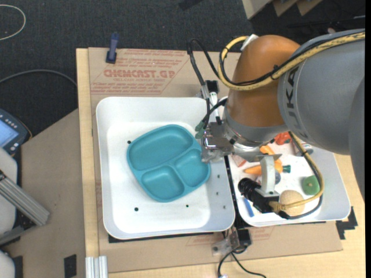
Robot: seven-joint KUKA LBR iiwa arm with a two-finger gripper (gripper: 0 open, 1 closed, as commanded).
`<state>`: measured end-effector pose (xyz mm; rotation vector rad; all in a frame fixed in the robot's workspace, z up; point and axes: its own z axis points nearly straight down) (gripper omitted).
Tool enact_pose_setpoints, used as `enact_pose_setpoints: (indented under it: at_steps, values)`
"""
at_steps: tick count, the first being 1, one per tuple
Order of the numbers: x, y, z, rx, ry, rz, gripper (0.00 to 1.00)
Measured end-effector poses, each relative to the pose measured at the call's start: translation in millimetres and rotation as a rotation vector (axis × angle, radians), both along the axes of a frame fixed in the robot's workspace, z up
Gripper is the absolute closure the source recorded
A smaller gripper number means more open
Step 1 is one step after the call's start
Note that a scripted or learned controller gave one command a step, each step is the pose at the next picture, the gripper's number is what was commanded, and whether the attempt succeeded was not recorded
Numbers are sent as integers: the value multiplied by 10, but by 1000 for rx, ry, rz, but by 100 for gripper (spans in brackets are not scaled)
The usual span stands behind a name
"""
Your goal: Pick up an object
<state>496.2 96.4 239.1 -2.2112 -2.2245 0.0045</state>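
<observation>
Arm (272, 86) hangs over right bin (331, 197) on the counter's right side. Jaws hidden under the wrist, can't tell if open or closed. Orange pieces (253, 169), green item (311, 184), tan ball (291, 200) lie in that bin. Teal divided plate (168, 162) lies in left bin (110, 172).

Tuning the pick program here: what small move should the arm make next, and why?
Probably ease straight down a little onto the right rim of the teal divided plate. The gripper sits right at that rim, by the wall between the bins, and the plate lies flat in the left bin.
</observation>
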Motion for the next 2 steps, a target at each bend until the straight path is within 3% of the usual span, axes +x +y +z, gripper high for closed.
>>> enact_pose_setpoints:
  at_steps: [1,2]
  values:
    - [-163,-44,978,1,-16,-4,100]
    - [-190,-532,-135,-5,7,-13,100]
